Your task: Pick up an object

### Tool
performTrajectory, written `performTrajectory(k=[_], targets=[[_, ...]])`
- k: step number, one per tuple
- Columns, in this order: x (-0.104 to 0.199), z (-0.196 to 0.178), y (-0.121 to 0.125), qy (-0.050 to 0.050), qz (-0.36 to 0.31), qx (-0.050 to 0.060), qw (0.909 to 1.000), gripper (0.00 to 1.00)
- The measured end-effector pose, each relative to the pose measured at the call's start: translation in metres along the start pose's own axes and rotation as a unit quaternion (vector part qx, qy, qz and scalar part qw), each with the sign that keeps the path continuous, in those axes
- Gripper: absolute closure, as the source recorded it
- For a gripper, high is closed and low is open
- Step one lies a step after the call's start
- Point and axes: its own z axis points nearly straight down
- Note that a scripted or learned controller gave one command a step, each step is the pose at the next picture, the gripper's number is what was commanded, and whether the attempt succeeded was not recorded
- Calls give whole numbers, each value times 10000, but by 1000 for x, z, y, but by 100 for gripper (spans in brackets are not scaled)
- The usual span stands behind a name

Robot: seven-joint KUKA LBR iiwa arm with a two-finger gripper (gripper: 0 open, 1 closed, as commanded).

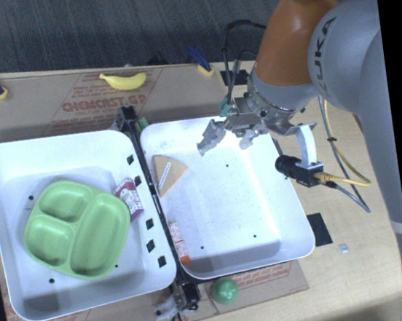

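A tan wedge-shaped piece [168, 173] lies in the upper left corner of the right bin [289, 218]. My gripper [229, 139] hangs above that bin's upper middle, to the right of the wedge and apart from it. Its fingers [208, 139] are spread open with nothing between them. In the left bin [20, 290] a green divided plate [76, 228] rests, with a small red and white packet [127, 196] at its right edge. A small orange and white item [180, 250] lies against the right bin's lower left wall.
A yellow banana [124, 79] lies on the cardboard behind the bins. A green ball [223, 290] sits on the bench in front of the right bin. Cables [346, 174] trail beside the arm at the right.
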Motion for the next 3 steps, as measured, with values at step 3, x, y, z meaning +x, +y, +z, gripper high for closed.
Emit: performTrajectory(k=[3], targets=[[-99,159,-110,3,1,5,10000,0]])
